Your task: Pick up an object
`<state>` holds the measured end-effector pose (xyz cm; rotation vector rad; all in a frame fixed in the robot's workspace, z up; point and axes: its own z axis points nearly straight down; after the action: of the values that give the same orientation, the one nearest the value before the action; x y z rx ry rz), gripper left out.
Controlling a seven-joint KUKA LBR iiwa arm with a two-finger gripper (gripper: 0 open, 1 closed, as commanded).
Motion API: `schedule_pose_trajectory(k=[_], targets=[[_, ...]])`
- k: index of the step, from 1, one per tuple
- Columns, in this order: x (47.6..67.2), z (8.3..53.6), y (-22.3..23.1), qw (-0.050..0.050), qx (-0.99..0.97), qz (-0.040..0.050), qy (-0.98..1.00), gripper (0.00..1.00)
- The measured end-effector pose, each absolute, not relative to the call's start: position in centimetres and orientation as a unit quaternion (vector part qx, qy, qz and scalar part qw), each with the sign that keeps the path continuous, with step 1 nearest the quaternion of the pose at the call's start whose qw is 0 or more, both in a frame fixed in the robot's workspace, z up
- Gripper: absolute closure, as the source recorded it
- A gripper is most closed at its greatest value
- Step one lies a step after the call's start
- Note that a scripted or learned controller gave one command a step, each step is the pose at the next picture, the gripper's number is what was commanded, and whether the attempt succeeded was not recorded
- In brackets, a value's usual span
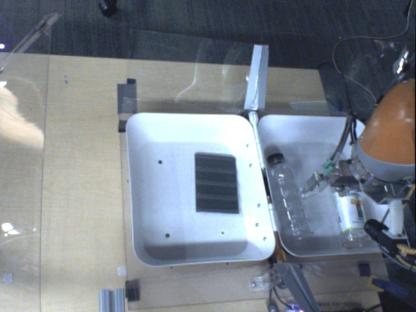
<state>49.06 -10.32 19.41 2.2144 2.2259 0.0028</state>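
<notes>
We look down at a slant on a wooden bench carrying two shallow white bins side by side. We take the upright metal divider post, which rises at the back where the two bins meet, as our landmark.

To the left of the post and nearer us lies the left bin. A dark ribbed rectangular pad rests flat near its middle, well apart from the walls.

To the right of the post and nearer us lies the right bin, where the graspable things are. A clear plastic bottle with a black cap lies on its side just past the wall the bins share, cap toward the post. Further right lies a second clear bottle with a white and yellow label, near the bin's front edge.

The arm reaches in from the far right of the post, its orange band above the wrist. Its gripper hangs low over the right bin between the two bottles, probably lined up for a grasp there. We see nothing held between its fingers, and we cannot tell how wide the jaws stand, because the wrist and cables crowd that spot.
</notes>
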Motion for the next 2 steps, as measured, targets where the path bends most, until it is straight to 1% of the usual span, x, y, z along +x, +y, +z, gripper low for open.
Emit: schedule_pose_trajectory(k=[1, 2], targets=[[48.8, 24.6, -16.9, 0.003, 0.727, 0.0018, 0.687, 0.00], [48.8, 18.6, -18.6, 0.001, 0.722, 0.0008, 0.692, 0.00]])
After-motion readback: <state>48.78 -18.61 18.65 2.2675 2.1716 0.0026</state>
